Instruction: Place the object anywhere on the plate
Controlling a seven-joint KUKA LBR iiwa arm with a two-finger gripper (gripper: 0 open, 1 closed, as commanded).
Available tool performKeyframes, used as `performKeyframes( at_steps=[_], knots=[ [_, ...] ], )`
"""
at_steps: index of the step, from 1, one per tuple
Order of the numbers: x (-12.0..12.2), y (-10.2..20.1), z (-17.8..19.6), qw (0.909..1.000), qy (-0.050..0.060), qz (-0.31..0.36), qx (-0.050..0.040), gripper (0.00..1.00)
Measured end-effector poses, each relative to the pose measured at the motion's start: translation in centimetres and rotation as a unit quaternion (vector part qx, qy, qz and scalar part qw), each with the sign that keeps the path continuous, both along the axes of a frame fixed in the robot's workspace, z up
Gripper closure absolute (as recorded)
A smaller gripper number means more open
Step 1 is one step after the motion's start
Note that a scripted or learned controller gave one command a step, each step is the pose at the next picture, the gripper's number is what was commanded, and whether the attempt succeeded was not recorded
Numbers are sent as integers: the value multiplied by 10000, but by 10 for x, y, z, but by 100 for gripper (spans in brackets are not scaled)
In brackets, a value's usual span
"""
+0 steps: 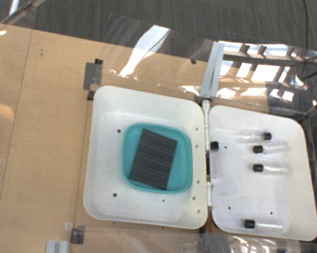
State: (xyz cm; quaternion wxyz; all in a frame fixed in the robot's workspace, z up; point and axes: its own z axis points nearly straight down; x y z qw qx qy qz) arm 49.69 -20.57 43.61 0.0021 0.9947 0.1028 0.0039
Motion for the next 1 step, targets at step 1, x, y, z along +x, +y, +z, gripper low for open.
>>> performKeyframes(
  at_steps=[1],
  knots=[
    [0, 0, 0, 10000, 0, 0, 0, 0]
  ],
)
